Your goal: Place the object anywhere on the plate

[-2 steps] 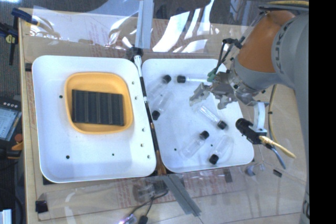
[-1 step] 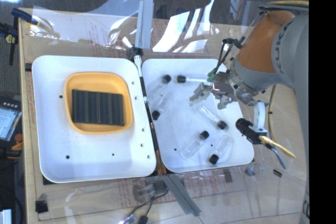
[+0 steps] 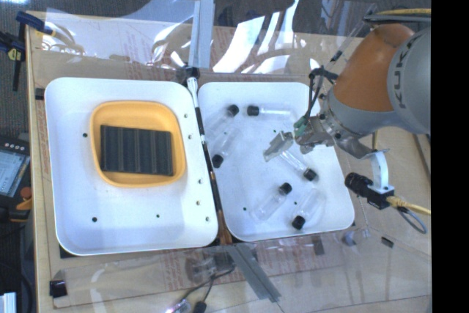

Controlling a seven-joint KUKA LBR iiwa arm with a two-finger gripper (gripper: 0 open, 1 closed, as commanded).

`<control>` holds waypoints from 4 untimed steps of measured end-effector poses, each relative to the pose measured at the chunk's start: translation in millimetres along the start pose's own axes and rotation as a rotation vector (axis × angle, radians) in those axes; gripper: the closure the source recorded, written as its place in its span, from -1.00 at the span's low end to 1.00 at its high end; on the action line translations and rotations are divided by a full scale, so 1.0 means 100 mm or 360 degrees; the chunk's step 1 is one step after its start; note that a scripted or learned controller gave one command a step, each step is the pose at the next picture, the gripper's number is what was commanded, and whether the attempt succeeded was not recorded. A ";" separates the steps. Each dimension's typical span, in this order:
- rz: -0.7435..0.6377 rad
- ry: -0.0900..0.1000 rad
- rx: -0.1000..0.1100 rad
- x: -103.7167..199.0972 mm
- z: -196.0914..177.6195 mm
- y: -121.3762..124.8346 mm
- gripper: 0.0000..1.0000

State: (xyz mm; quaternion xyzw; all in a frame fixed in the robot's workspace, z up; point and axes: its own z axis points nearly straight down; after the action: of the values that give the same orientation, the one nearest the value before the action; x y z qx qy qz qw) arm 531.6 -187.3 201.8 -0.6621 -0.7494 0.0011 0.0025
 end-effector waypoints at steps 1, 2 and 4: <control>-0.0376 -0.0001 -0.0001 0.31 -0.31 -0.13 -1.00; -0.0843 0.0000 0.0000 0.07 -0.14 -0.06 -1.00; -0.1530 -0.0009 -0.0006 0.02 -0.35 0.03 -1.00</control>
State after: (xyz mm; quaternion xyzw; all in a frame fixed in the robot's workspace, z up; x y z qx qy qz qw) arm 534.3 -184.6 236.6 -0.2406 -0.9706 0.0004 -0.0005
